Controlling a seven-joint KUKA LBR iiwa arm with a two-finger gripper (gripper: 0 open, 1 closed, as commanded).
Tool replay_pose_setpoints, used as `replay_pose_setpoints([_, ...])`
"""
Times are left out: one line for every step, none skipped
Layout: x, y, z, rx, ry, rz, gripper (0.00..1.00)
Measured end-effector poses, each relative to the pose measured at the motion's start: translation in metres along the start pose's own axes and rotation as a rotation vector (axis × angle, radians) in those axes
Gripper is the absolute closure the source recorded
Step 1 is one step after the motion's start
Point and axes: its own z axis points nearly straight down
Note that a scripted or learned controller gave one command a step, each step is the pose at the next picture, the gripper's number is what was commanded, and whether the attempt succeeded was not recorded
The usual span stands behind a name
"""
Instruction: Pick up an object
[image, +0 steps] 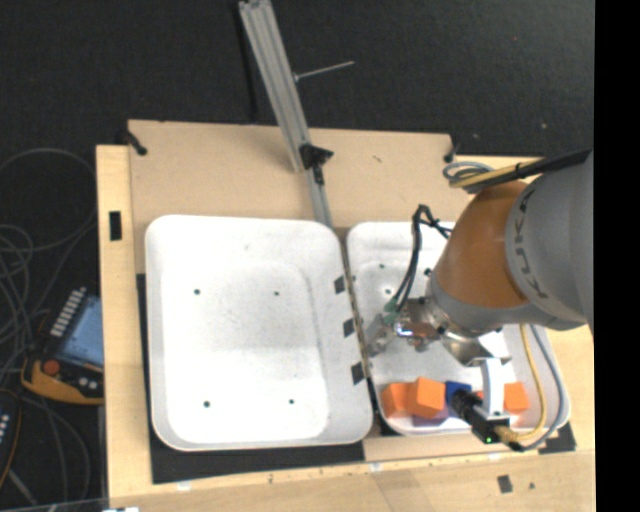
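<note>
The arm, grey with an orange band, reaches in from the right and hangs over the right bin. Its gripper points down near that bin's left wall, at mid-height. In the bin's front part lies an orange block, with a blue object just to its right. A second orange object sits further right, partly behind the arm's cabling. The gripper is above and a little behind the orange block, apart from it. The arm hides much of the bin's floor.
The left bin is a wide shallow white tray beside the right one. A metal rail slants down from the top to the gap between the bins. Cables and a handheld pendant lie off the bench at the left.
</note>
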Motion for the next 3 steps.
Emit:
replay_pose_setpoints([-0.0001,0.0,0.0002,0.0,0.0,0.001,0.0])
replay_pose_setpoints([-0.0002,0.0,0.0004,0.0,0.0,0.003,0.0])
replay_pose_setpoints([-0.0003,0.0,0.0005,0.0,-0.001,-0.001,0.0])
